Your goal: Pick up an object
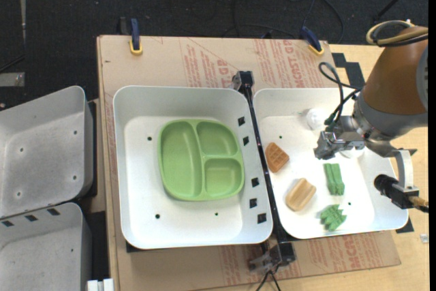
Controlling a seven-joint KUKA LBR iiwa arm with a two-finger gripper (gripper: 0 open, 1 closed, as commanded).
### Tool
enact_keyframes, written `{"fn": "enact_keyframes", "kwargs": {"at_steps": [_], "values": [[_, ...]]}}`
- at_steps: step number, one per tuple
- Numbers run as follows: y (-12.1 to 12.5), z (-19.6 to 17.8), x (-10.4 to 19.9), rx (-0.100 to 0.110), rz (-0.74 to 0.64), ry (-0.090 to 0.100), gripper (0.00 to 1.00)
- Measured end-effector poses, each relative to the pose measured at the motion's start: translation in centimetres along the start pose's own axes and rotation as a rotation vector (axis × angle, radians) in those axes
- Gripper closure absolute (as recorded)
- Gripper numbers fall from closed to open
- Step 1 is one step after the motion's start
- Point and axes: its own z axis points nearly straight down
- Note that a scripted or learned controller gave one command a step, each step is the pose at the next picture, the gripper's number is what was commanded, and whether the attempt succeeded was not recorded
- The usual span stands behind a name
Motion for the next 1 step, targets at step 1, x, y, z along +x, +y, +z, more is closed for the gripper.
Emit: {"fn": "enact_keyframes", "kwargs": {"at_steps": [1], "values": [[0.13, -4.96, -0.01, 0.0, -0.001, 0.0, 1.0]]}}
